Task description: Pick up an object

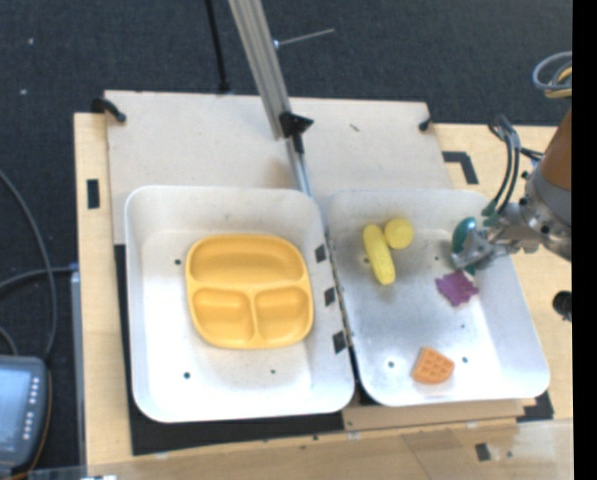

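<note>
In the right bin [498,358] lie a yellow banana-shaped piece [379,254], a small yellow ball [399,233] touching its upper end, a purple piece [457,288] and an orange waffle-like piece [433,366]. My gripper [468,256] reaches in from the right and hangs just above the purple piece, at the bin's right side. A teal round thing [464,231] sits right by the gripper's tip. I see no object between the fingers.
The left bin [158,368] holds a yellow divided plate [249,290]. A slanted aluminium post [263,53] rises behind the bins, down to the gap between them. Cables run by the arm at the right edge.
</note>
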Action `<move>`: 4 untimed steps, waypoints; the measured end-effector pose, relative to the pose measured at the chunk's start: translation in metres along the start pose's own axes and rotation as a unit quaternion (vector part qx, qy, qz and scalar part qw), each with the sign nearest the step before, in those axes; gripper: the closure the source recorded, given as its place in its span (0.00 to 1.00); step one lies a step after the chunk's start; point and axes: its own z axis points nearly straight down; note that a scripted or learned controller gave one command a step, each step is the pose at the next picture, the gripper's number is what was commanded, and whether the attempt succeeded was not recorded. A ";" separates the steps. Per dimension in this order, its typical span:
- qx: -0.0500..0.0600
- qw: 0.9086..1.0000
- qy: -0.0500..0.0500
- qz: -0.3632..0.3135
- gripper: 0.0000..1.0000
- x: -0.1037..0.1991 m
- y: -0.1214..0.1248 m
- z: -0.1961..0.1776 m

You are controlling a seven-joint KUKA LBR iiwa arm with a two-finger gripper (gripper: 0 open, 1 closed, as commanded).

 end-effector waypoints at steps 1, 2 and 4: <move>0.002 1.000 0.001 -0.001 1.00 0.043 0.004 -0.003; 0.003 1.000 0.002 -0.002 1.00 0.102 0.015 0.006; 0.002 1.000 0.002 -0.002 1.00 0.207 0.024 -0.004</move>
